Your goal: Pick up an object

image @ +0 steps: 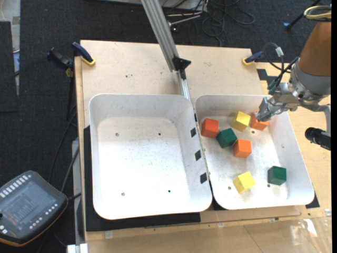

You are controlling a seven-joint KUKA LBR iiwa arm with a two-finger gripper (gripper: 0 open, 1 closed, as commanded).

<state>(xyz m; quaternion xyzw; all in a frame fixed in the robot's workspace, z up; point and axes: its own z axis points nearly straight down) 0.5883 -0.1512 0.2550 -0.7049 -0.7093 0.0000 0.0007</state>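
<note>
Several small cubes lie in the right bin (295,157). An orange cube (210,127) and a green cube (227,137) sit near its left side, with a yellow cube (242,120) just behind them. A second orange cube (242,147) lies in the middle, a yellow cube (244,182) and a green cube (277,175) toward the front. My gripper (265,115) is low at the bin's back right, right over another orange cube (258,123) that is partly hidden under it.
The left bin (139,154) stands beside the right one. A slanted metal pole (160,25) rises from the bench behind the bins. Clamps (81,51) sit at the bench's back corners. A teach pendant (26,207) lies at the lower left.
</note>
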